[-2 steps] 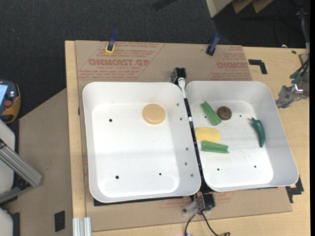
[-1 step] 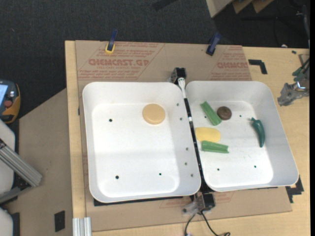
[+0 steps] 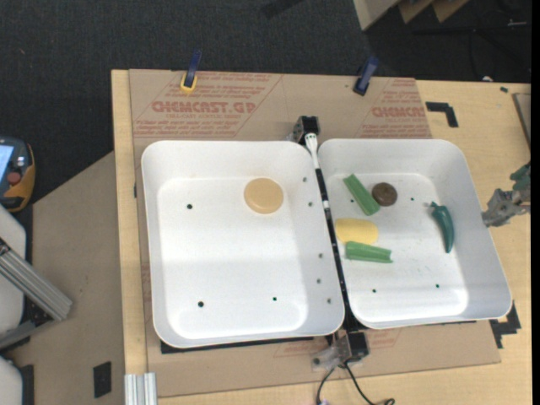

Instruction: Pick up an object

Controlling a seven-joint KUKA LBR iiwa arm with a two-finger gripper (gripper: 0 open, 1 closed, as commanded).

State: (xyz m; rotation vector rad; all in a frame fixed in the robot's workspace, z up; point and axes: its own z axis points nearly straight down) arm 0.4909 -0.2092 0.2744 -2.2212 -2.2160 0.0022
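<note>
The hand [image 3: 506, 205] sits at the far right, outside the right bin [image 3: 481, 264]; whether it is spread or pressed together cannot be told. Nothing is lifted, so the pick is judged not yet begun. Inside that bin lie a dark green pepper [image 3: 444, 224], brown disc [image 3: 385, 194], yellow block [image 3: 356, 229] and two green pieces. A tan disc [image 3: 264, 196] lies in the left bin [image 3: 169, 251].

The tool [image 3: 509, 202] is blurred and cut by the right edge (finger state unreadable).
</note>
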